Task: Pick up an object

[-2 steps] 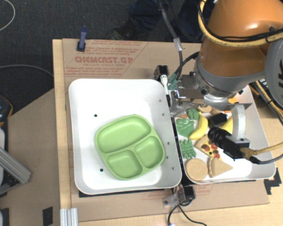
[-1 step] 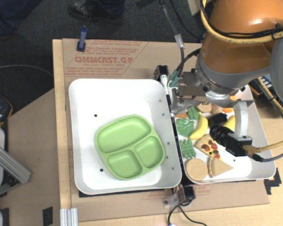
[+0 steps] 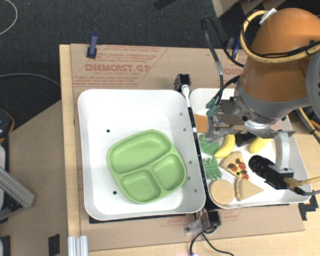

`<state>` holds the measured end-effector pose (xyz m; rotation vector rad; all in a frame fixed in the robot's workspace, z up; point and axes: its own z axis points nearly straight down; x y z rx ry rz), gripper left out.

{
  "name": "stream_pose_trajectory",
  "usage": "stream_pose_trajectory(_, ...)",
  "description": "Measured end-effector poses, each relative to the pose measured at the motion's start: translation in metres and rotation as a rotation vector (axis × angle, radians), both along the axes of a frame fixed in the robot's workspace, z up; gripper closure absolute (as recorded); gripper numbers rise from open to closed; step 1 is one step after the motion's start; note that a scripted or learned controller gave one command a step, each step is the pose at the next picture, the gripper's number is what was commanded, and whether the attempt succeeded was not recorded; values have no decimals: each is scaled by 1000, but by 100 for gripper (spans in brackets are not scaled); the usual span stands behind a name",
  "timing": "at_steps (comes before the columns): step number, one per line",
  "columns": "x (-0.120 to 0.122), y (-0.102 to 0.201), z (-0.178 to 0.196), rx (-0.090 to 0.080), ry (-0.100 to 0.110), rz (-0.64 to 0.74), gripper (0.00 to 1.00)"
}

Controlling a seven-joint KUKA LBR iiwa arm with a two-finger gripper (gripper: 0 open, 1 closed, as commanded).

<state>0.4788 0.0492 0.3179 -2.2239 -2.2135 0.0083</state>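
My gripper (image 3: 219, 133) hangs low over the left part of the right bin (image 3: 288, 195), under the grey and orange wrist. Directly beneath it lie a yellow banana (image 3: 226, 146) and a green toy piece (image 3: 206, 142). Near them are a pizza slice (image 3: 236, 166), a round tan disc (image 3: 221, 192), a tan wedge (image 3: 247, 188), a green leafy piece (image 3: 211, 169), a second yellow piece (image 3: 260, 144) and an orange-brown piece (image 3: 201, 124). The wrist hides much of the bin's far side.
The left bin (image 3: 96, 116) holds a green divided plate (image 3: 145, 166). A black strip (image 3: 192, 124) runs along the rims between the two bins. Both bins rest on a cardboard sheet (image 3: 122, 63).
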Motion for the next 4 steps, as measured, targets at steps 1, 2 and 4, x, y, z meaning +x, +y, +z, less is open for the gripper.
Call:
stream_pose_trajectory(1,1,79,111,5,-19,13,100)
stream_pose_trajectory(2,-1,6,8,-2,5,-4,100)
stream_pose_trajectory(4,1,51,21,1,-9,5,100)
